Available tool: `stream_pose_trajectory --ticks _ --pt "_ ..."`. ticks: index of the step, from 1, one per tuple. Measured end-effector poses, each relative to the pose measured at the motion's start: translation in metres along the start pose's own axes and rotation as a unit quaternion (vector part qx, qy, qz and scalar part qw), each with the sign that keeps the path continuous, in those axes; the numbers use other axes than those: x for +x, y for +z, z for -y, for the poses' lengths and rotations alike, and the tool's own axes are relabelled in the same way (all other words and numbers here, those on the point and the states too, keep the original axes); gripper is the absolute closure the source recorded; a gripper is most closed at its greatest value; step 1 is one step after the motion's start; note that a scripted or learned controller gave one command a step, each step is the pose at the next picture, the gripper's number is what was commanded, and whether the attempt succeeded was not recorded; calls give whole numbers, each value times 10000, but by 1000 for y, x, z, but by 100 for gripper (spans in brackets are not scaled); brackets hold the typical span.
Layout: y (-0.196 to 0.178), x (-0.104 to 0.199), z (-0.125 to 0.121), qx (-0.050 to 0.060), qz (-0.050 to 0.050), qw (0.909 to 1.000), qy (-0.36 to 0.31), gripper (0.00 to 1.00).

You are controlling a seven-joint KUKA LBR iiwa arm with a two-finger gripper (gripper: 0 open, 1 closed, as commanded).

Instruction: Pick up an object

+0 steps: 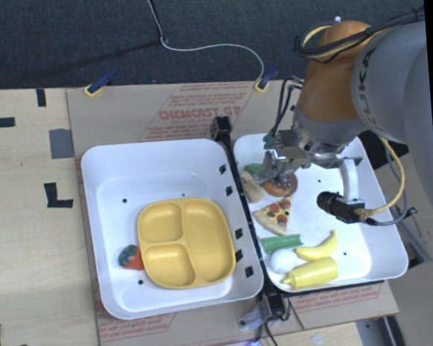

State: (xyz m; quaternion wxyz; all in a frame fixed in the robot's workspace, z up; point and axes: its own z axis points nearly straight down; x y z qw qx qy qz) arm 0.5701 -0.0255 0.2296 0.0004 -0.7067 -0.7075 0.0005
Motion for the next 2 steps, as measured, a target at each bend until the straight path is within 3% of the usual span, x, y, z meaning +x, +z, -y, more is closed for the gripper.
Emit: stream_pose_trajectory --ticks 2 --pt "17 4 -7 15 4 10000 -1 100"
